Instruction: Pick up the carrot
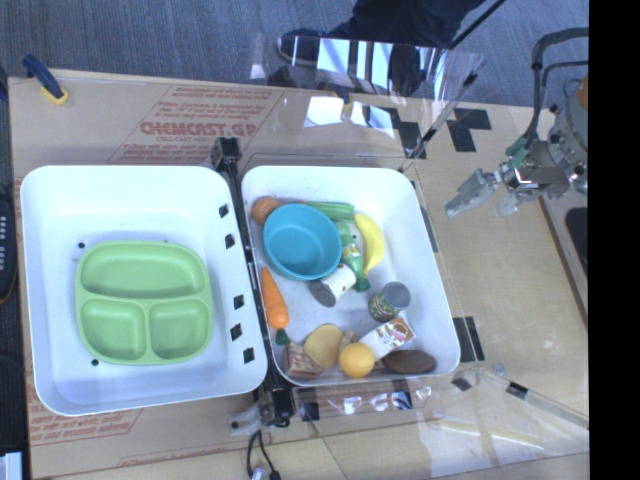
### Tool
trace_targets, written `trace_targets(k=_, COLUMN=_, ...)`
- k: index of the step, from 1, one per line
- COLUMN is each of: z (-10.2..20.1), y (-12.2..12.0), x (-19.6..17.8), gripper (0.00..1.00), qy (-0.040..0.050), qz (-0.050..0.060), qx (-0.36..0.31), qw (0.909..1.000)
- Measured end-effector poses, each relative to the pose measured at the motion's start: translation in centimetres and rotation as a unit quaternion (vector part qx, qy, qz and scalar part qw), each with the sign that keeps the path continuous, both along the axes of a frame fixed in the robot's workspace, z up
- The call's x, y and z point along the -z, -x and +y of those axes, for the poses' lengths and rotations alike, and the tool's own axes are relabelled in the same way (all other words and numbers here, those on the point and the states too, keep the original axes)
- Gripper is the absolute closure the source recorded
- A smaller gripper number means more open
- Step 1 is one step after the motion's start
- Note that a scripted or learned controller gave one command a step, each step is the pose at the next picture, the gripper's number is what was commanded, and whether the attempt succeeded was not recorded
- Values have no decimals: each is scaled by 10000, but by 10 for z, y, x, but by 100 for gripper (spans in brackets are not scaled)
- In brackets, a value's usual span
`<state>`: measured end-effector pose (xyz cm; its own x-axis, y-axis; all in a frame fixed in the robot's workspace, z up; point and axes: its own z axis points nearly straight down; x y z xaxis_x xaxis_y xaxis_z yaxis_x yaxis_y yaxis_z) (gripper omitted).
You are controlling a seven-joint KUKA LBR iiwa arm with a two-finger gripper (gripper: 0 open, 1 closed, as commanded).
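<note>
The carrot (274, 300) is small and orange. It lies lengthwise against the left wall of the right bin (424, 236), just below the blue bowl (301, 241). My gripper (484, 200) hangs outside that bin, to the right of its upper right corner and over the bare bench, far from the carrot. Its two grey fingers (463, 199) are spread open with nothing between them.
Around the carrot the right bin holds a banana (373, 240), a green vegetable (331, 209), a small can (391, 297), a potato (323, 345), a yellow fruit (356, 360) and a dark brown item (408, 362). A green divided plate (145, 300) sits in the left bin (40, 198).
</note>
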<state>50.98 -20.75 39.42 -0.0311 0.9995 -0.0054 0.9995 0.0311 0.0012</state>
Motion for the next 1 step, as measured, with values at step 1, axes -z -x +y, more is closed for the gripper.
trace_targets(k=1, z=-3, y=26, x=-109, gripper=0, qy=11, qz=-1, qx=-1381, qw=9904)
